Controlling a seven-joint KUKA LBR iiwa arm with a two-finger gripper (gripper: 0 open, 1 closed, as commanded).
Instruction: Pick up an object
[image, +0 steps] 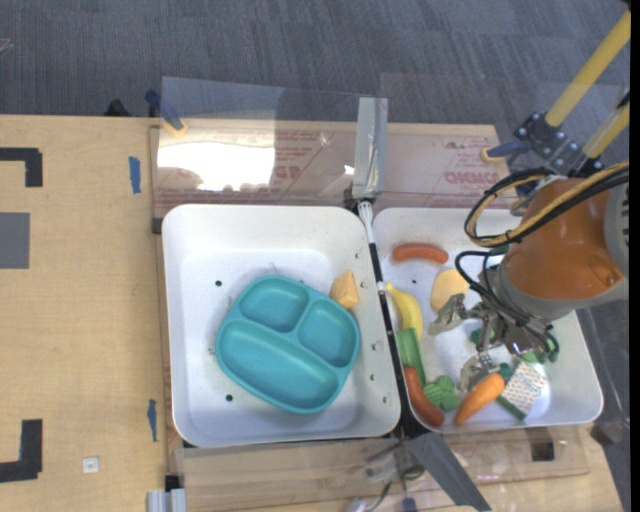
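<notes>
My gripper (463, 342) hangs low over the right bin (585, 385), below the arm's orange band. It is open; one metal finger (447, 316) points left toward a yellow fruit (449, 289), the other sits just above an orange carrot (480, 396). Nothing is held between them. Around it lie a red sausage (420, 253), a banana (403, 305), a green cucumber (410, 350), a red pepper (421, 398), a green broccoli piece (441, 392) and a white and green packet (525, 385).
The left bin (190, 300) holds a teal divided plate (288, 342) and a small yellow-orange piece (345, 290) by its right wall. The bins touch at a shared rim (378, 300). Black and yellow cables (490, 215) loop beside the arm.
</notes>
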